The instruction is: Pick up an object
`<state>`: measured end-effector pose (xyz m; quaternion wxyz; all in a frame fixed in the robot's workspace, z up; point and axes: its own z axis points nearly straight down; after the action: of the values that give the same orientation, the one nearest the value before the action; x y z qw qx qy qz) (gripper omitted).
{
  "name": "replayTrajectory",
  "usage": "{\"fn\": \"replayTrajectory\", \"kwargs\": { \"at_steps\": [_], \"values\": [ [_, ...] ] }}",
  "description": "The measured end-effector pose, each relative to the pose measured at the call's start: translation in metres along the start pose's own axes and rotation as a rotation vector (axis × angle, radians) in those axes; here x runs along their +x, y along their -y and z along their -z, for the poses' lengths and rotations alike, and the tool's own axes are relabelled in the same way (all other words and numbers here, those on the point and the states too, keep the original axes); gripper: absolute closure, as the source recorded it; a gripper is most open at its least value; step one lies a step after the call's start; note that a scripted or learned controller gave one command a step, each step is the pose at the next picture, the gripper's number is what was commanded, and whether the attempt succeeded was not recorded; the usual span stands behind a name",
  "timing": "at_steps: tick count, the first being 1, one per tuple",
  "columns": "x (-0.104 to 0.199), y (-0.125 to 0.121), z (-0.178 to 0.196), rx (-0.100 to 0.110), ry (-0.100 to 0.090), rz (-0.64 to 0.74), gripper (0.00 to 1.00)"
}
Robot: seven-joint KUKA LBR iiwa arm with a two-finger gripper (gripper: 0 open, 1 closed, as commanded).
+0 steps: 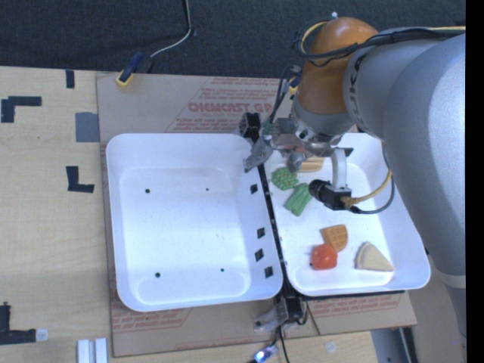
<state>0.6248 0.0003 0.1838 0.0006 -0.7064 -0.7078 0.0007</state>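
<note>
My gripper (297, 154) hangs low over the far part of the right bin (401, 225), just above a small tan piece (311, 165). Directly in front of it lie a round green item (284, 178) and a longer green item (298, 200), close together. Nearer the front of that bin sit an orange chunk (335, 237), a red round piece (324, 258) and a pale tan wedge (373, 259). The wrist and its orange band (333, 51) hide whatever lies beneath the gripper body.
The left bin (121, 203) stands beside the right one, with a black-marked divider edge (265, 218) between them. Both rest on a cardboard sheet (189, 100). A cable with a yellow-blue plug (128, 70) lies at the back left.
</note>
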Motion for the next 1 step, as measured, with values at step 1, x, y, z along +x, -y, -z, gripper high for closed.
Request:
{"fn": "replayTrajectory", "kwargs": {
  "at_steps": [1],
  "values": [
    [0.0006,0.0,0.0097,0.001,0.0,0.001,1.0]
  ]
}}
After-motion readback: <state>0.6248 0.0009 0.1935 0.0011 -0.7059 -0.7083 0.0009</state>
